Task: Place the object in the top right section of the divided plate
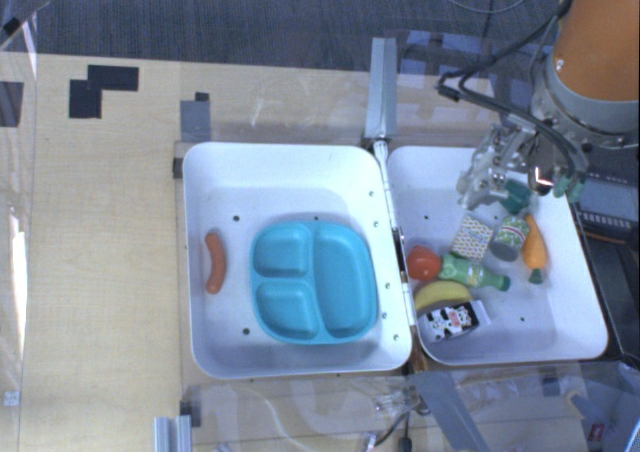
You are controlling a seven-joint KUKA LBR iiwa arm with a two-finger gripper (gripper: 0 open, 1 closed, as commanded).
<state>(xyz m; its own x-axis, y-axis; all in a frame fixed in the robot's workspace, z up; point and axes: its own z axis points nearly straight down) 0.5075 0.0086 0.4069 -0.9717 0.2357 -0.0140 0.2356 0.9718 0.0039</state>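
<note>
Blue divided plate point(313, 279) in left bin point(240, 170), claw point(492, 178) over cluttered right bin point(570, 325)

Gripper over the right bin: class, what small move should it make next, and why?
Probably lower straight down. The gripper hovers at the right bin's upper end, above the can and carrot, nothing visibly between its fingers, while the blue divided plate waits in the left bin.

wooden bench point(110, 240) bears two white bins point(215, 340) side by side.
</note>
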